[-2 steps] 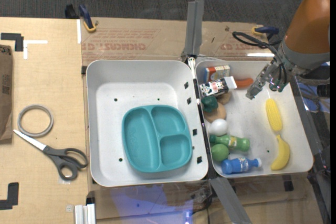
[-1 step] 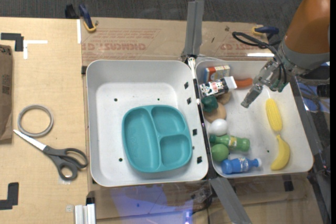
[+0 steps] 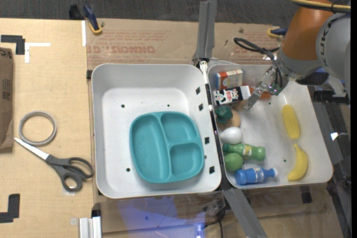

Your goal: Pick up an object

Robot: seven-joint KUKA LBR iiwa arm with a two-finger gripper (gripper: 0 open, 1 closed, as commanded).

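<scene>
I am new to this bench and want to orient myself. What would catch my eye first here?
The teal divided tray lying alone in the left bin stands out. The right bin holds small things, among them two bananas near its right wall. The gripper reaches in at its far end.

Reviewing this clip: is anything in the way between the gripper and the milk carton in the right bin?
Nothing visible does. The gripper hangs low in the right bin, just right of the milk carton, with bare bin floor between them. The nearest other things, a box behind the carton and an egg in front, lie off that line.
</scene>
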